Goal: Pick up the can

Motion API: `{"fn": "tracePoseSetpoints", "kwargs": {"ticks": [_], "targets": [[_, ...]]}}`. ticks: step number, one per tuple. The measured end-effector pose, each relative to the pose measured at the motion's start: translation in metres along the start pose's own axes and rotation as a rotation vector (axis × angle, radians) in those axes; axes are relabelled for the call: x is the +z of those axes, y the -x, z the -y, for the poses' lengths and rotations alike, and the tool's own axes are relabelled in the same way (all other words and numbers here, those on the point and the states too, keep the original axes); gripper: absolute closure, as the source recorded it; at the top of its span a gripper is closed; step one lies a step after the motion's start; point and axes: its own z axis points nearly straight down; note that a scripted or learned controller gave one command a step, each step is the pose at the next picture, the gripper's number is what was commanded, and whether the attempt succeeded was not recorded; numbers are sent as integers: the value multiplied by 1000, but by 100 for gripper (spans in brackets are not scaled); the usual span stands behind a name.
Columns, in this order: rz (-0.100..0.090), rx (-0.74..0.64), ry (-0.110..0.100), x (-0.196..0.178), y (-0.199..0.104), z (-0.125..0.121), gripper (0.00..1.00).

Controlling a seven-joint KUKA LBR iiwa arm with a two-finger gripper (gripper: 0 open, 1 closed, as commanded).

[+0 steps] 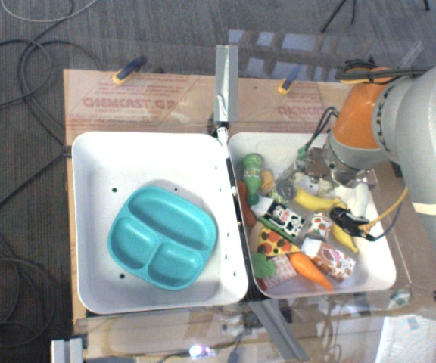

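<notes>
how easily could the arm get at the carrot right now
Probably yes: the carrot lies atop the clutter with nothing over it, and the arm hangs over that same bin.

— Which one is the can?

— Hard to be sure. The likeliest is the can (pixel 334 262), a short thing with a red and white printed wrap, in the right bin (pixel 381 275).

— Upright?

— It seems to lie on its side, its length running slantwise; the picture is too coarse to tell its ends.

— Whereabouts in the bin?

— Towards the front right corner, on the bin's floor, touching or just beside the thick end of the orange carrot (pixel 309 269) on its left. Nothing lies on top of it.
</notes>
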Motion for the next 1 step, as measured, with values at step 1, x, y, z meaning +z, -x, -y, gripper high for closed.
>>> {"fn": "tracePoseSetpoints", "kwargs": {"ticks": [1], "targets": [[-2, 43, -15, 3, 21, -62, 0]]}}
